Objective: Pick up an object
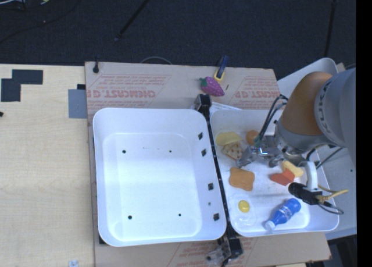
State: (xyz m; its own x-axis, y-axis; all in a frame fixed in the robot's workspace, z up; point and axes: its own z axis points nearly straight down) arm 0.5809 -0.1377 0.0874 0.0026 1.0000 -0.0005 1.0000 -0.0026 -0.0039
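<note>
Near edge of right bin [325, 225]: blue bottle [285, 213], yellow piece [243, 206]. Beyond lay the orange block [241, 178]. Farther, the hand [254, 153] hung over crowded toys; its finger state could not be told. Crowding risked a missed grasp.

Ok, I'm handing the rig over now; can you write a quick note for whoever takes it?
Gripper: low in the right bin, among the items; nothing seen held.
Items, all in the right bin: yellow piece and tan waffle-like piece at upper left, orange bread-shaped block at centre, small yellow round piece below it, blue bottle near the front, red and yellow pieces to the right.
Left bin: no items.
Purple toy lies on the cardboard behind the bins.
Done: nothing lifted.
Left: grasp and lift one item.
</note>
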